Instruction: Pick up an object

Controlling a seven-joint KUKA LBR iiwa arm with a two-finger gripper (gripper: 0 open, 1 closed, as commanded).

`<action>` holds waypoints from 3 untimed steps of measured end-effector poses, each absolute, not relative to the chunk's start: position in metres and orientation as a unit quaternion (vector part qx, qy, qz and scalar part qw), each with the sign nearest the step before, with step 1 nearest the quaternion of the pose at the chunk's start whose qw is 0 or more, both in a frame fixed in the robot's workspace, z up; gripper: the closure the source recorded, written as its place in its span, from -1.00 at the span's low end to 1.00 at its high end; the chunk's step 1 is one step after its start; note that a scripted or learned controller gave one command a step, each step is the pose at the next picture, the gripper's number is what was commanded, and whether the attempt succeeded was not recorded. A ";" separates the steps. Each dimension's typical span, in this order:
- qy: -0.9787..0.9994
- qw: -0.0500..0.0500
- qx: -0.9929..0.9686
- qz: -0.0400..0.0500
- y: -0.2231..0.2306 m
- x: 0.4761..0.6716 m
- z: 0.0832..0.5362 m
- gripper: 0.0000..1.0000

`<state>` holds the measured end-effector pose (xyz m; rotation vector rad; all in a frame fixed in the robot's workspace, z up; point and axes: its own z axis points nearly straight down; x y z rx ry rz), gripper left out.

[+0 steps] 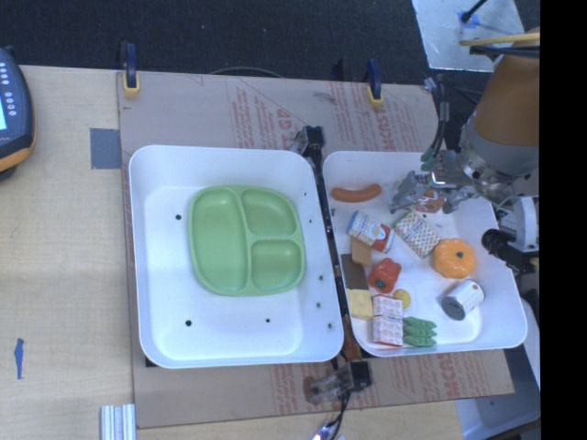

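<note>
The right bin holds several toy foods: a sausage, a small red-and-white carton, a checkered box, an orange pumpkin, a red pepper, a silver can, a yellow cheese slice, another carton and a green vegetable. My gripper hangs over the bin's upper middle, just above the checkered box and right of the sausage. Nothing shows held in it.
The left bin holds a green divided plate. A brown block lies by the small carton. The grey arm with its orange band enters from the upper right. A handheld device lies at the far left.
</note>
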<state>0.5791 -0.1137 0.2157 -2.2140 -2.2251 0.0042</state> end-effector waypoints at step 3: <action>-0.709 -0.006 -0.705 -0.003 -0.203 0.637 0.118 -1.00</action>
